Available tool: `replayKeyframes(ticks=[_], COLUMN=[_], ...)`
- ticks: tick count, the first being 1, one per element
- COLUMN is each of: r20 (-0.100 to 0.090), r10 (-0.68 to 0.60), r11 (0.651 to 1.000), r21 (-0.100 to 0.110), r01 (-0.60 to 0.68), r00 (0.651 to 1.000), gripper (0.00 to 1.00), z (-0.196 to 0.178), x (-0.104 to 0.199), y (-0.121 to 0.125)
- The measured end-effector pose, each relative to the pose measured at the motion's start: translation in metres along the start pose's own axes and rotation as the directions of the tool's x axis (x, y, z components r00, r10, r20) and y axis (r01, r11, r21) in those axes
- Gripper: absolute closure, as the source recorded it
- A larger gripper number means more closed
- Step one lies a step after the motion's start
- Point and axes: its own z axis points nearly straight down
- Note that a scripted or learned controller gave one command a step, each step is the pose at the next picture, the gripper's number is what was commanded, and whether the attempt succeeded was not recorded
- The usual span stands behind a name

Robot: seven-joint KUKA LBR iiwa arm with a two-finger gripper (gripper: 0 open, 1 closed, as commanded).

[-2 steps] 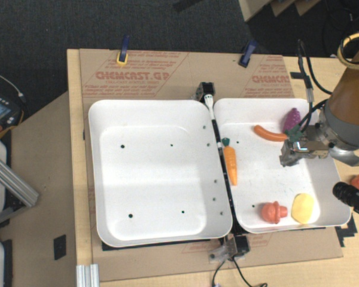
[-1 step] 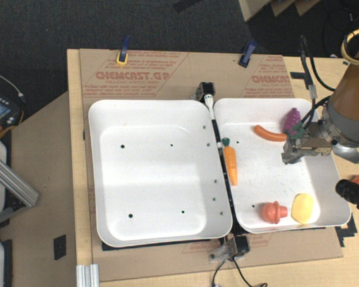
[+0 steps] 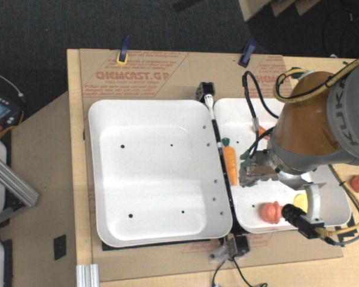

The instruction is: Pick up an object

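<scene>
1. The arm (image 3: 314, 121), grey with an orange band, reaches in from the right and hangs over the right bin (image 3: 245, 217), covering much of it.
2. The claw (image 3: 254, 171) sits low in the right bin, just to the right of a carrot (image 3: 230, 165); whether it is released or clenched cannot be told from this angle, and nothing is seen between its fingers.
3. The carrot lies lengthwise against the right bin's left wall, green top end pointing away from the camera, close beside the divider where the two bins meet.
4. A red toy (image 3: 270, 211) rests near the right bin's front edge, and a yellow object (image 3: 300, 200) lies just to its right, partly hidden by a black part of the arm's tooling.
5. The left bin (image 3: 107, 220) shows bare white floor with a few small dark dots.
6. Black cables (image 3: 251, 103) loop from the arm over the rear of the right bin.
7. Both bins stand on a cardboard sheet (image 3: 84, 160) on the bench; red print near its rear edge reads roughly "CHEMCAST", the rest being too faint to make out.
8. A blue-and-yellow clamp (image 3: 123, 52) and a blue clamp (image 3: 248, 53) grip the sheet's rear edge.
9. White lettering on the arm's grey shell at the right reads "KUK", cut off by the frame.
</scene>
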Motion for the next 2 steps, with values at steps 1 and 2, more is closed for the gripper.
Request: replayKeyframes(ticks=[1, 2], r20=[0.001, 0.005], r10=[-0.002, 0.003], r11=[0.999, 1.000], r21=[-0.033, -0.017], r01=[0.002, -0.003], r00=[1.000, 1.000], gripper=[1.00, 1.00], z=[-0.1780, -0.1794], x=[0.0395, 0.0372], y=[0.0026, 0.0011])
